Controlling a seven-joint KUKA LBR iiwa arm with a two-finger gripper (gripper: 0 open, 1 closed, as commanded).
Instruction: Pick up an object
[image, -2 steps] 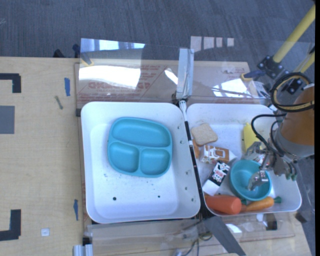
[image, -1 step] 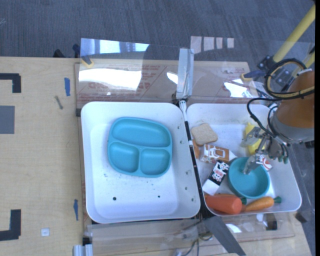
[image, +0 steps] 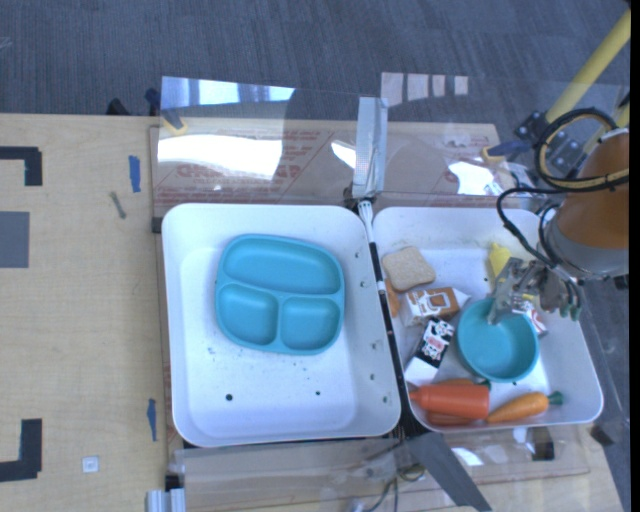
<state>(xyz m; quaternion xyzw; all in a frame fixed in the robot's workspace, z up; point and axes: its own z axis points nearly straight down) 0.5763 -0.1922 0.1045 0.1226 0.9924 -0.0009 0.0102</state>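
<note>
I can't tell the gripper's (image: 512, 292) grasp; I'd descend squarely onto the round teal plastic bowl's (image: 498, 348) rim.

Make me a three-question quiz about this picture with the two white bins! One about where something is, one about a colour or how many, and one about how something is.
1. Where is the divided blue tray?
A. in the left bin
B. in the right bin
C. on the wooden bench

2. What colour is the bowl?
A. red
B. blue
C. yellow

3. Where is the pincer?
A. over the left bin
B. outside both bins
C. at the bowl's far rim

Answers: 1 A, the tray lies alone in the left bin. 2 B, the bowl is blue, like the tray. 3 C, the pincer hangs over the right bin at the bowl's rim.
</note>
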